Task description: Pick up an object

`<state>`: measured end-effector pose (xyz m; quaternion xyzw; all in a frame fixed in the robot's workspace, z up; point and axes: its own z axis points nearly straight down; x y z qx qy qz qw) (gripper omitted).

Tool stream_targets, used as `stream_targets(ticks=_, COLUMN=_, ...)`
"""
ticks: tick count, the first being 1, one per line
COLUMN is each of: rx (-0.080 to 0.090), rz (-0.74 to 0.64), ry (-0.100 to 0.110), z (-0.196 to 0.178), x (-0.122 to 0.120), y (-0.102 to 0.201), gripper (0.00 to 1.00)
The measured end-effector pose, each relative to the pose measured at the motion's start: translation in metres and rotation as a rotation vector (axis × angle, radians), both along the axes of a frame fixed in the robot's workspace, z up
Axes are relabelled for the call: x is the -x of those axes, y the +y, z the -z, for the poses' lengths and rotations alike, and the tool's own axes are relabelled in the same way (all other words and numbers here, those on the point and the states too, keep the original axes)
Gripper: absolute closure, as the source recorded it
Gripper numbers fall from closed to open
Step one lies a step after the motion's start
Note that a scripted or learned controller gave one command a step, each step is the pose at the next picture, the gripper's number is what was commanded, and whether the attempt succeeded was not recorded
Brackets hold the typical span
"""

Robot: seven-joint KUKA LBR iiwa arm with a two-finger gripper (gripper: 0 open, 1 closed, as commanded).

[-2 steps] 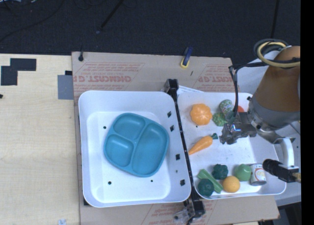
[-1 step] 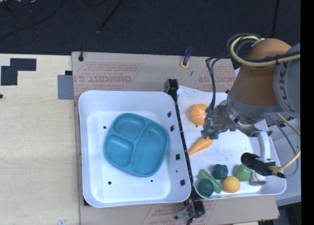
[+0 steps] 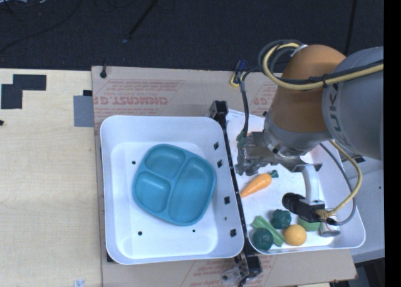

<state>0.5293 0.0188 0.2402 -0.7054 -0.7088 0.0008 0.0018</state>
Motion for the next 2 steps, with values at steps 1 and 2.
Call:
stream_targets(ticks=1, rx=0.001, rz=0.002, ry=0.000, z=0.005, x=-0.005, y=0.027, gripper=1.00)
stream_targets(ticks=2, rx=0.002, rz=0.008, ry=0.003, z=0.022, x=0.006, y=0.030, gripper=1.00)
